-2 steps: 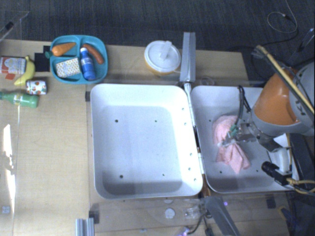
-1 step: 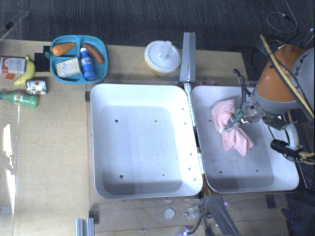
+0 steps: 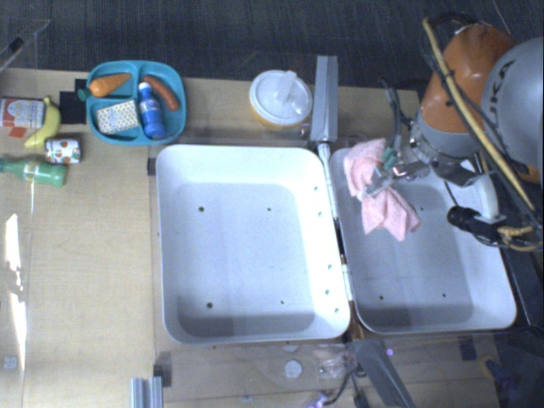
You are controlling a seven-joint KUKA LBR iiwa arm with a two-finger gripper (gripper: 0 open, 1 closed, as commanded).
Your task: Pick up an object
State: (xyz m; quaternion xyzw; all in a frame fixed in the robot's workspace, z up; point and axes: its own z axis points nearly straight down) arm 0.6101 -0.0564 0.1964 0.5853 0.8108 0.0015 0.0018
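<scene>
Cloth (image 3: 380, 195): pink, soft, matt, crumpled fabric, right under the tool (image 3: 393, 165). Tool looks dark metal, dull finish. Bins: white plastic, smooth, slight sheen; one (image 3: 459, 304) below the tool, the other (image 3: 246, 245) to its left. Counter (image 3: 85, 270): pale wood look, matt. Arm shell above the tool: orange band (image 3: 463, 62) glossy, grey part smooth. Far left of tool: blue tray (image 3: 170, 113), glossy plastic. Lidded cup (image 3: 280, 98): white, smooth plastic.

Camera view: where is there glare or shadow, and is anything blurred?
Camera view: soft shadow lies along the near wall of the left bin; a pale reflection streaks the bench at left; the pink cloth and gripper look slightly soft.
</scene>
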